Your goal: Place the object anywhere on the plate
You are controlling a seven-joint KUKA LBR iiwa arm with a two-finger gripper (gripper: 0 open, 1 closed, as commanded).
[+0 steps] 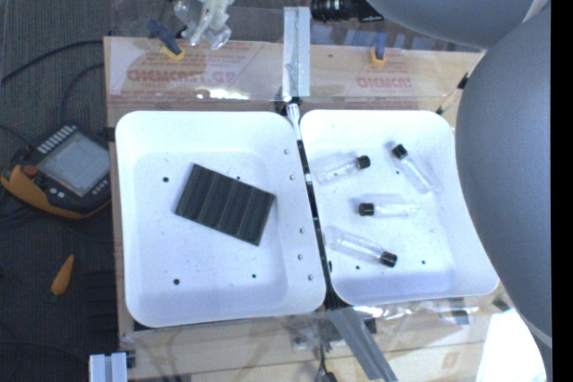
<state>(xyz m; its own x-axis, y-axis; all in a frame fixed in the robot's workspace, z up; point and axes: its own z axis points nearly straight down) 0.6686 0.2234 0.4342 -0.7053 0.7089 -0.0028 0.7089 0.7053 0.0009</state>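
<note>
A fixed camera looked down at a slant on two shallow white bins set side by side. The gripper point(208, 13) hung high above the back edge of the bench, beyond the far rim of the left bin point(134, 192). Its pale fingertips pointed downward, and whether they were spread or closed could not be told, nor whether anything sat between them.

Below and a little toward the camera from the gripper, a dark ribbed plate point(224, 203) lay flat and skewed in the middle of the left bin. Farther off to the gripper's right, and also nearer the camera, the right bin point(439, 282) held four clear vials with black caps: one vial point(342, 165) near the divider, a second vial point(411, 167) slanted toward the far corner, a third vial point(385, 209) lying mid-bin, and a fourth vial point(362, 246) nearest the camera.

As a judgement, the risks lay ahead: the vials were small, round and see-through, so closing fingers could push one aside or let it roll free. A vial released on the ribbed plate might also roll off onto the bin floor.
</note>
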